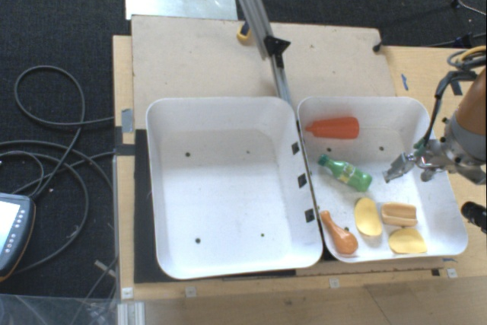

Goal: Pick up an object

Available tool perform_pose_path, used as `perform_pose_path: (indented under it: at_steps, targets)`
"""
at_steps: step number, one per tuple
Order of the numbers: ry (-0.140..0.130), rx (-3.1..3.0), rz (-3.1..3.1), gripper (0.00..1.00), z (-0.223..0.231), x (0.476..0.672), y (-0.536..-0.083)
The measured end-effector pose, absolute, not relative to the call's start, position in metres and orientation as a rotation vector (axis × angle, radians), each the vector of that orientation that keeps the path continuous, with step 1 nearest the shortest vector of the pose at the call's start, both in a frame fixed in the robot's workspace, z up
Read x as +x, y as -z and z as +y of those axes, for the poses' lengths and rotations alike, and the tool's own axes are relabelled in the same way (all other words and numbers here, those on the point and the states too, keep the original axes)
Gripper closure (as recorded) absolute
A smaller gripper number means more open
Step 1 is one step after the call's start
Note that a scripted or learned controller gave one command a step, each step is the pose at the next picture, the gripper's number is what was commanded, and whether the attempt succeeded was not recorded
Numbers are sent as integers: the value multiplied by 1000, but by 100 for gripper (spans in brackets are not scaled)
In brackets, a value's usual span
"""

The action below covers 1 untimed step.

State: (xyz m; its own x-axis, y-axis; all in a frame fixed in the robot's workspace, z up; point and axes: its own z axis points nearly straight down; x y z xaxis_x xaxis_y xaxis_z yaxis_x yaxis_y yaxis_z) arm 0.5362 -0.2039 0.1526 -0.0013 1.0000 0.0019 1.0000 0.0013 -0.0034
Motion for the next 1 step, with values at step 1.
perform_pose_path:
  at_steps: [1]
  targets:
    - [-2,-2218,-2219,0,-205,532,-91]
